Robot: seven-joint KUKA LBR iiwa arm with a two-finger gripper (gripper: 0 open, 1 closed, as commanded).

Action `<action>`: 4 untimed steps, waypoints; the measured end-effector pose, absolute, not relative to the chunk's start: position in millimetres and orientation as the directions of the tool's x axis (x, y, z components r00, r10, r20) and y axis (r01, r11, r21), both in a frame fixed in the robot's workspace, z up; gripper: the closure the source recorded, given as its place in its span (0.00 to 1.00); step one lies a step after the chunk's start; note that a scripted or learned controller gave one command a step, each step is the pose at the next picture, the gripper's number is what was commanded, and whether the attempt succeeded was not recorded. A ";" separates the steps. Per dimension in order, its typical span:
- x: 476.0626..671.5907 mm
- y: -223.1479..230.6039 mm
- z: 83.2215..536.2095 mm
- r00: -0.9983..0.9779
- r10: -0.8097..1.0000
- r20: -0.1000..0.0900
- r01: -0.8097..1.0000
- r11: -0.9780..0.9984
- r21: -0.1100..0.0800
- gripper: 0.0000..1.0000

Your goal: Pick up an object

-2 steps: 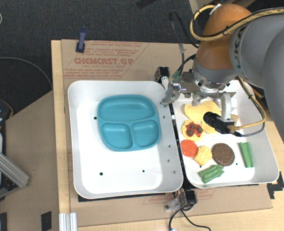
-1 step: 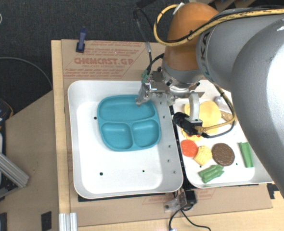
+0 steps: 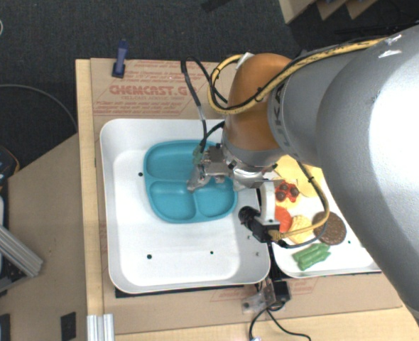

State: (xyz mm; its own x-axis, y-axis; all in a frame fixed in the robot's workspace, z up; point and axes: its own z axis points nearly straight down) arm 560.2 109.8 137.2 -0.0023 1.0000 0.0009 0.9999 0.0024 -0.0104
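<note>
A blue divided plate (image 3: 168, 183) lies in the left white bin (image 3: 128, 233), toward its back right. My gripper (image 3: 202, 173) hangs low over the plate's right side, near the ridge between its compartments. The grey arm with its orange band (image 3: 256, 105) reaches in from the right and hides the plate's far right edge. Nothing shows in the gripper's grasp.
The right bin (image 3: 358, 263) holds toy foods: a green piece (image 3: 312, 256), a brown round disc (image 3: 332, 229), red berries (image 3: 289, 190), an orange piece (image 3: 285, 220) and a yellow piece (image 3: 292, 168). The arm covers much of this bin. Cables (image 3: 195, 94) trail behind the left bin.
</note>
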 end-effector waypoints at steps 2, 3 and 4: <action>515.2 90.3 116.3 0.006 1.000 -0.003 1.000 -0.006 0.012 1.00; 516.1 90.0 125.9 0.010 1.000 -0.004 1.000 -0.010 0.017 1.00; 517.1 90.0 135.7 0.013 1.000 -0.004 1.000 -0.013 0.022 1.00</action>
